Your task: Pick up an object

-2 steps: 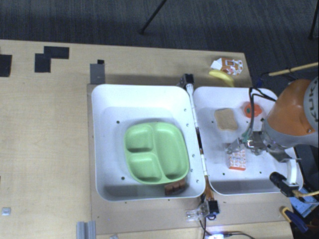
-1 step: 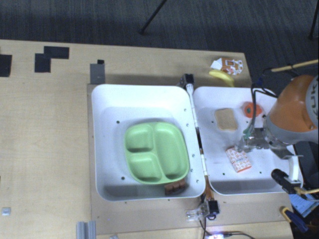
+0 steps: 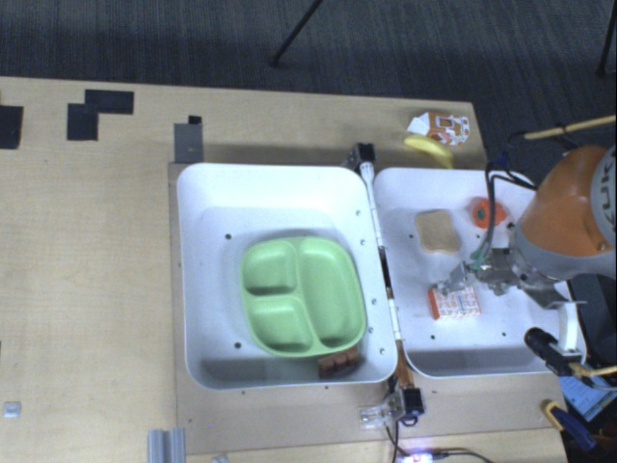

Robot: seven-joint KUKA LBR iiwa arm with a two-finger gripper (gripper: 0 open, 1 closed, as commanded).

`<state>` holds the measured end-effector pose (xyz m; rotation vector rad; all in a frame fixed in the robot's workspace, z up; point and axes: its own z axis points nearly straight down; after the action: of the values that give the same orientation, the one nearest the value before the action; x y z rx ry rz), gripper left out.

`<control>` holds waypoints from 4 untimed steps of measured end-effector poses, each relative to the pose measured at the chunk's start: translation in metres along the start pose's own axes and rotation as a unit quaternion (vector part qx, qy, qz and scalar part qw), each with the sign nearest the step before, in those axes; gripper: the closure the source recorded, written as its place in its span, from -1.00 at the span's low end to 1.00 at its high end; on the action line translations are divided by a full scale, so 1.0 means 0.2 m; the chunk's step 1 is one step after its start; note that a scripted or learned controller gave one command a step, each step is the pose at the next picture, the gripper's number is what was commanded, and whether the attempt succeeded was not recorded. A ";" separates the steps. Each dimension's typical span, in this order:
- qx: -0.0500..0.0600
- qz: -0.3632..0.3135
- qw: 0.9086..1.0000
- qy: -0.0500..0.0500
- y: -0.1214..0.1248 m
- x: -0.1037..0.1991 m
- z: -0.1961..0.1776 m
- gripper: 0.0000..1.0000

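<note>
Brown item point(image 3: 338, 363): I log a small dark brown thing at the near edge of the left bin, partly tucked under the green plate's near corner.
Green plate point(image 3: 304, 294): three compartments, lying flat in the left bin point(image 3: 207, 258), towards its near right side.
Right bin point(image 3: 415, 350): touching the left bin along their shared rim; I see the arm reaching into it from the right.
Red-and-white packet point(image 3: 454, 303): flat on the right bin's floor, near its middle, just beside the gripper on its near-left side.
Gripper point(image 3: 469, 273): down over the right bin's floor, between the packet and the tan block; I cannot tell whether it is released or clenched, and I see nothing between its tips.
Arm point(image 3: 569, 220): grey with an orange band, covering the right bin's right side.
Tan block point(image 3: 438, 231): pale, roughly square, lying in the right bin beyond the gripper, apart from the packet.
Orange item point(image 3: 480, 211): small, at the right bin's far side, near the arm's cable.
Counter point(image 3: 87, 287): light wood, bearing both bins.
Yellow piece point(image 3: 427, 146): on the counter beyond the right bin, just beside a white-and-orange wrapper point(image 3: 442, 126).
</note>
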<state>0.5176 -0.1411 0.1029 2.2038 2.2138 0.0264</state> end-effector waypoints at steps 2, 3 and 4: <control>-0.001 -0.001 1.000 0.001 0.01 0.00 -0.06 -1.00; 0.002 0.001 1.000 -0.002 -0.12 0.24 0.06 -1.00; -0.003 0.002 1.000 -0.003 -0.11 0.23 0.00 1.00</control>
<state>0.4956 -0.0952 0.1027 2.2014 2.2043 0.0243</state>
